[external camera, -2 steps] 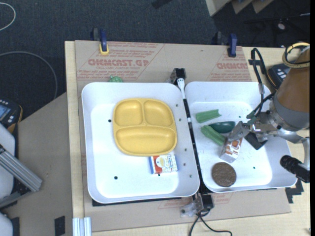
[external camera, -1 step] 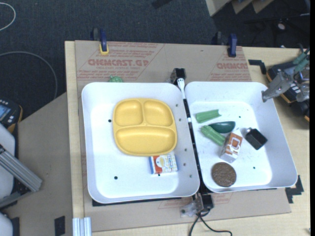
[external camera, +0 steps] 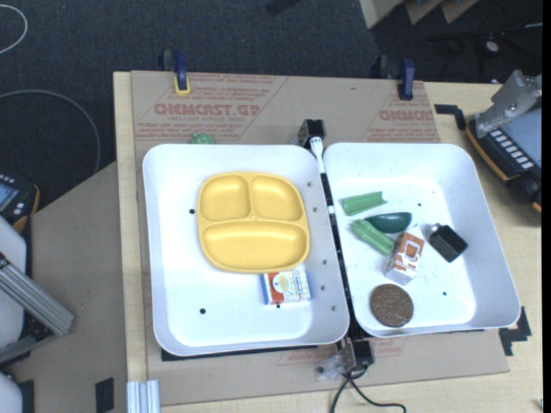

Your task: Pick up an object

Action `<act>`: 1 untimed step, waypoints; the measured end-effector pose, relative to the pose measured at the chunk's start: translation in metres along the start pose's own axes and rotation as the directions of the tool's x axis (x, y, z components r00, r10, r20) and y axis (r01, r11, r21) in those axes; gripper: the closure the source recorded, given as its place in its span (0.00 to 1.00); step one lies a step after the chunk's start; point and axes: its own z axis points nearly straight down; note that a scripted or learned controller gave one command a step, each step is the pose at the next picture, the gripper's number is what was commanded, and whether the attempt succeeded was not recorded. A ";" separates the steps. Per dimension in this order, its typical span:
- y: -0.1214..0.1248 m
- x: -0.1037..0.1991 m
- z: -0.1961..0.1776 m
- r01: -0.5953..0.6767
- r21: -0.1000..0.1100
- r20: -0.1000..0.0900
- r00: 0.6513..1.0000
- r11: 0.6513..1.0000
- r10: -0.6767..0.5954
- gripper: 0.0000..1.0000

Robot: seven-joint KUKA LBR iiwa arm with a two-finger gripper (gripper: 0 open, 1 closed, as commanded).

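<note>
Nearest the camera, a cable (external camera: 362, 394) is seen trailing off the front edge of the surface (external camera: 534, 256), just below the seam between the bins. Two shallow white bins are counted, side by side and touching along that seam.

Left bin (external camera: 172, 299): two items. One yellow divided plate (external camera: 253, 221), three compartments, is set toward the middle and back. One small red, white and blue carton (external camera: 285, 286) is laid flat just in front of the plate, close to its front rim.

Right bin (external camera: 469, 196): six items, clustered left of centre. One round brown disc (external camera: 392, 305) is placed nearest the front. One orange and white carton (external camera: 405, 256) is found just behind it. One black block (external camera: 447, 242) lies just beside the carton's right. Two light green sticks (external camera: 362, 202) (external camera: 372, 237) and one dark green oval piece (external camera: 387, 222) are grouped behind, the oval between the sticks.

Two blue clamps (external camera: 180, 67) (external camera: 405, 77) are noted on the cardboard sheet's (external camera: 258, 110) back edge.

Arm and tool are out of frame; the tool's state cannot be told.
</note>
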 end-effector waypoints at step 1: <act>0.000 -0.001 -0.004 -0.003 0.010 0.001 1.000 1.000 0.003 1.00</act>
